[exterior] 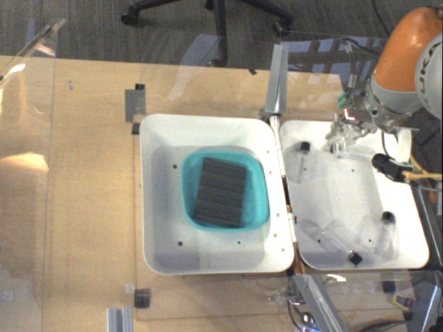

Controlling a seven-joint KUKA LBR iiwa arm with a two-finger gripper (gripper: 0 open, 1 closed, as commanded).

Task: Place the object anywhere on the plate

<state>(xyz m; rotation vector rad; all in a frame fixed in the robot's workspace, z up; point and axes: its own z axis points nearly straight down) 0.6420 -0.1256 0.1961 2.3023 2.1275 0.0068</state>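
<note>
Two white bins sit side by side, and you'll find the dark ribbed block (221,191) already lying flat on the teal plate (257,211) in the left bin (156,206), roughly at the plate's centre. It looks stiff, light and matte, so if you must regrip, take it across its short sides. The gripper (339,141) hangs over the right bin (346,206) near its 12 o'clock wall; how its tool is set I cannot tell. Mind the raised rims between the bins at the plate's 3 o'clock. Open room lies at the plate's 6 and 9 o'clock.
</note>
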